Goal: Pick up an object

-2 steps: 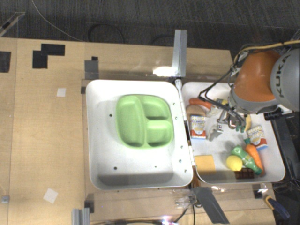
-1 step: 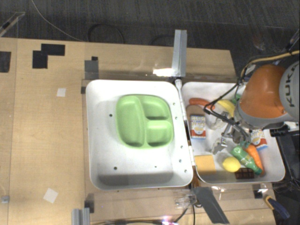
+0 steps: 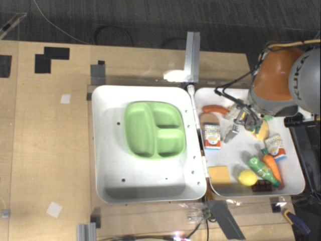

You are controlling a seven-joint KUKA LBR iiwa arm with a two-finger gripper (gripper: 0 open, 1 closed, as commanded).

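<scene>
The gripper hangs in the right bin, empty, with its fingers a little apart. To pick well, it should drop straight down over the small milk carton just to its left, with one finger on each long side. The carton lies flat beside the bin's left wall, its long way running up and down the view.

Robotics lab: plywood bench with black marker patches, metal brackets, loose cables, grey carpet.
</scene>
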